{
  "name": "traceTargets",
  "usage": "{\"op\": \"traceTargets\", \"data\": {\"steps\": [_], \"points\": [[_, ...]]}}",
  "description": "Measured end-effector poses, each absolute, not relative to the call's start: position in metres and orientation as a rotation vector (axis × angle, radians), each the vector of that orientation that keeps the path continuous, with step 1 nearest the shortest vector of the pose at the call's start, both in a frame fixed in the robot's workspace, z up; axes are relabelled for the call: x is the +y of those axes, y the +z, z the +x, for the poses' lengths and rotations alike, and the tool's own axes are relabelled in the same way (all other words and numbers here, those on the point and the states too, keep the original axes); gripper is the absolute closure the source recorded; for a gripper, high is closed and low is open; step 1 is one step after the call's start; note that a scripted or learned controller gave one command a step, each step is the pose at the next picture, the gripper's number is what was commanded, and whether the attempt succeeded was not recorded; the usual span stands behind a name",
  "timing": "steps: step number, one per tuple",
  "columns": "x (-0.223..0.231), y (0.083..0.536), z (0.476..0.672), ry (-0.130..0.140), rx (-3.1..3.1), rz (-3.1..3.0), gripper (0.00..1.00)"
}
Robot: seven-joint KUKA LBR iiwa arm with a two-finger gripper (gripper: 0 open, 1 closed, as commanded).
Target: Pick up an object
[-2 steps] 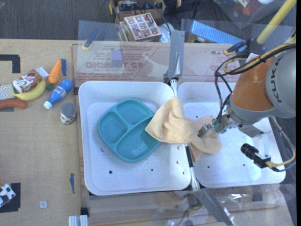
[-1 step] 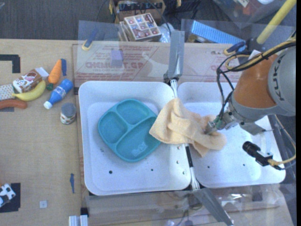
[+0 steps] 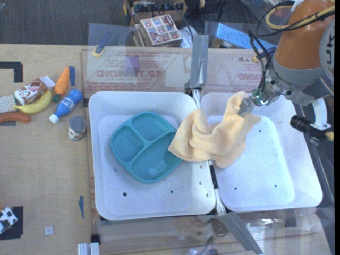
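My pincer (image 3: 247, 106) pinches cloth (image 3: 215, 137) at top corner, over right bin (image 3: 297, 190). Cloth drapes across divider into left bin (image 3: 101, 195), touching teal plate (image 3: 143, 146).

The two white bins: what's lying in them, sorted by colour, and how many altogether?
Teal: 1, the divided plate in the left bin.
Yellow: 1, the cloth draped over the divider between the bins, one corner raised at the tool over the right bin.
Total: 2
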State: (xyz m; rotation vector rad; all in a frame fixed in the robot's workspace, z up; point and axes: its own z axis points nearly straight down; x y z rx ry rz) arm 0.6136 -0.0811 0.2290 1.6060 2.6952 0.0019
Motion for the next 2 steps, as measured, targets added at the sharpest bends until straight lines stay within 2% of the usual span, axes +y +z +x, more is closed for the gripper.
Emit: {"op": "traceTargets", "data": {"steps": [1,2], "points": [[-0.049,0.228,0.668,0.002,2.75,1.506,1.0],[-0.048,0.24,0.669,0.005,2.746,1.499,1.0]]}}
